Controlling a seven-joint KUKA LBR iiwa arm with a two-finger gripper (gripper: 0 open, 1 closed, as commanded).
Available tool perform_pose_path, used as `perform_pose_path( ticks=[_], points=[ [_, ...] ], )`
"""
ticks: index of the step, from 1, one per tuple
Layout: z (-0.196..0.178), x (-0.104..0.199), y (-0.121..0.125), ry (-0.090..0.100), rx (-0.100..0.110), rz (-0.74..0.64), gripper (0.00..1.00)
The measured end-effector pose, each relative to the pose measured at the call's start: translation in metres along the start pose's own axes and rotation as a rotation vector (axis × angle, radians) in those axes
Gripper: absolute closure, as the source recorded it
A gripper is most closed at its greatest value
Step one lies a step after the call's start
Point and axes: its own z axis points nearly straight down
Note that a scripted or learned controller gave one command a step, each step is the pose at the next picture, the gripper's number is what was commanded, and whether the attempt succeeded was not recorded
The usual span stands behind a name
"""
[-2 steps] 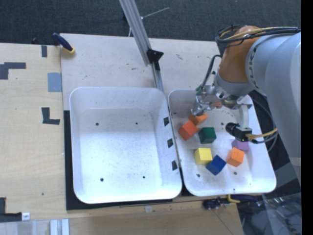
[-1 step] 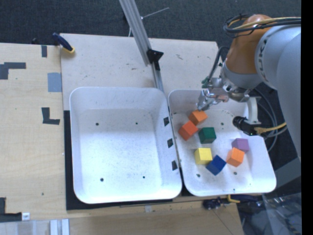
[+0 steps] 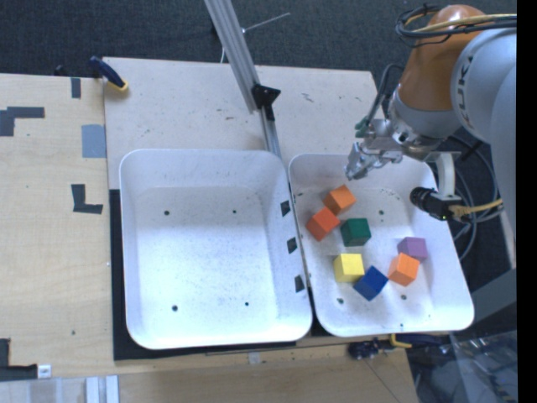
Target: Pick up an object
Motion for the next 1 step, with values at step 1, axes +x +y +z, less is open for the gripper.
perform_pose_path(
  ticks=[1],
  points=[
    [0.0038, 0.0463, 0.0046, 0.002, 0.004, -0.004, 1.00]
  ],
)
